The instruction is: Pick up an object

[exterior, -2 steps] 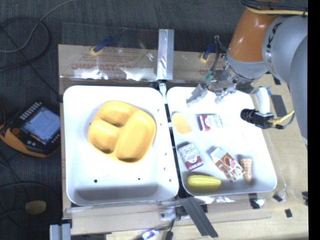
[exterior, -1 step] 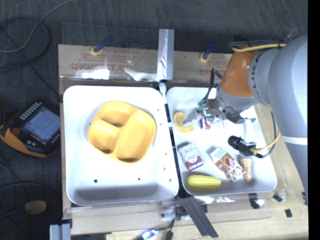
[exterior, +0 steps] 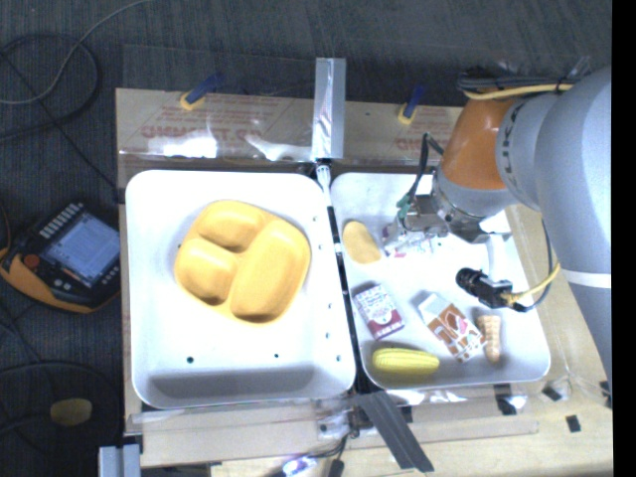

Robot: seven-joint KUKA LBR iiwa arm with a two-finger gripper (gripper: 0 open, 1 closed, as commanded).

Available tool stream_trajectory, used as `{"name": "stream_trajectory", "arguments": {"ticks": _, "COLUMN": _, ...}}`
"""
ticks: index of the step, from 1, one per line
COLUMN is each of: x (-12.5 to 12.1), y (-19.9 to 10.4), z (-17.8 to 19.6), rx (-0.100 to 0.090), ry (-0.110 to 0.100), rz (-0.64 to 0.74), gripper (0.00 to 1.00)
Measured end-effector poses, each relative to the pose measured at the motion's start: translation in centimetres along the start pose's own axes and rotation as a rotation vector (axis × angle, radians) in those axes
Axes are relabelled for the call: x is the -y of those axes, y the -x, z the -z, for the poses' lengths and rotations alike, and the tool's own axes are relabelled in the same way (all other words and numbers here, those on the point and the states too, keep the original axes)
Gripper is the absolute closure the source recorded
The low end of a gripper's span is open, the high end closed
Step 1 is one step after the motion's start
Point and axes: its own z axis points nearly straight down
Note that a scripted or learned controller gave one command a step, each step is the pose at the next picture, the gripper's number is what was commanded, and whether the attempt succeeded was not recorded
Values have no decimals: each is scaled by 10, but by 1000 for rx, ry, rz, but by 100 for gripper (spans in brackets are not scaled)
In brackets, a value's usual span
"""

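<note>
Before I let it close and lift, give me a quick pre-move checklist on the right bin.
1. Gripper low in the right bin: ok.
2. Target beneath it: cannot tell; yellow piece lies just left.
3. Object held: cannot tell.
4. Corn cob, red packet, snack carton lie apart from the gripper: ok.
5. Black cable plug hangs over the bin: not ok.
</note>
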Motion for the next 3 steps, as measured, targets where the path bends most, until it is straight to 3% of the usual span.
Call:
{"name": "stream_trajectory", "arguments": {"ticks": 1, "x": -33, "y": -31, "z": 91, "rx": -3, "ry": -16, "rz": -52, "gripper": 100}}
{"name": "stream_trajectory", "arguments": {"ticks": 2, "x": -33, "y": -30, "z": 91, "rx": -2, "ry": -17, "rz": -52, "gripper": 0}}
{"name": "stream_trajectory", "arguments": {"ticks": 3, "x": -38, "y": 21, "z": -8, "rx": 1, "ry": 3, "rz": -92, "gripper": 0}}
